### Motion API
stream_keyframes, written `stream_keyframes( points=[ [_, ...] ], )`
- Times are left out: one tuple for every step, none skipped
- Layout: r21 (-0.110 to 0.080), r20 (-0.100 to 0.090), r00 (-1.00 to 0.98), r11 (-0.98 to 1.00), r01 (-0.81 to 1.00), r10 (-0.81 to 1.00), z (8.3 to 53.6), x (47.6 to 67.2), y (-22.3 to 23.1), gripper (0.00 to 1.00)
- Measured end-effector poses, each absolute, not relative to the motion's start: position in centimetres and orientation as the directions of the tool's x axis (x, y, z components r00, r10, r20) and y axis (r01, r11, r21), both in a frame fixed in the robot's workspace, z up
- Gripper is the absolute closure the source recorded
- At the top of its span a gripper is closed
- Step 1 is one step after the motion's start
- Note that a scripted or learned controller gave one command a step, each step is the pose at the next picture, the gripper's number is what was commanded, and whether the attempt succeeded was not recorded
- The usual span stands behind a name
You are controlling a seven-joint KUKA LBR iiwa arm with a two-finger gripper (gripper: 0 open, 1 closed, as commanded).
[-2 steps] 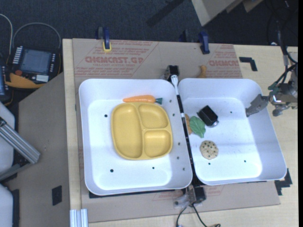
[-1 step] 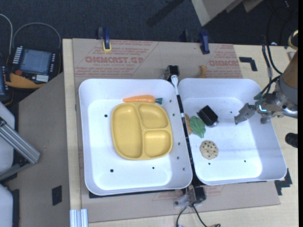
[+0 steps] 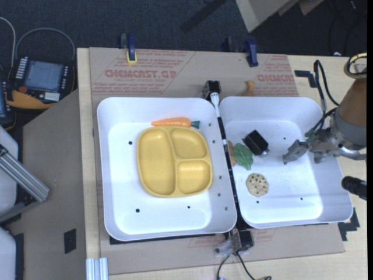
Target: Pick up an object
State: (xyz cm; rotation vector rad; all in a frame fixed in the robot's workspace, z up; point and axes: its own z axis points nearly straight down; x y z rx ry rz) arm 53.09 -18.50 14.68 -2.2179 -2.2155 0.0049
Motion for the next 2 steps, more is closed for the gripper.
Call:
stream_keyframes(
  points=[
    [-0.006,0.002,0.001,-0.001,1.0,1.0,10.1,53.4,-18.9,0.0],
    [0.001,-0.001,0.0,0.0,1.0,1.0,11.5,53.5,-19.0,1.0]
  ],
)
